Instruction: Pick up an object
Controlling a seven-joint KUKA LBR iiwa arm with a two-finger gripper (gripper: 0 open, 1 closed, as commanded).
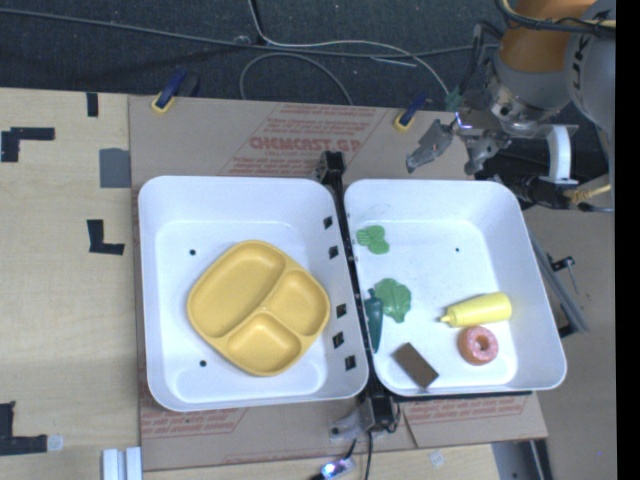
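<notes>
two white bins on cardboard-covered table; yellow bottle lies pointing left; tool spread wide, holding nothing.

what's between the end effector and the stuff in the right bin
Nothing visible. The end effector, open, hangs above the right bin's far rim, and the yellow bottle and pink donut lie uncovered below it.

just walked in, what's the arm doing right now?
Nothing grabbed yet. The gripper hangs open above the far edge of the right bin, with nothing between its fingers. That bin holds a yellow bottle, a pink donut, a brown block and green pieces. The left bin holds a yellow divided plate.
</notes>
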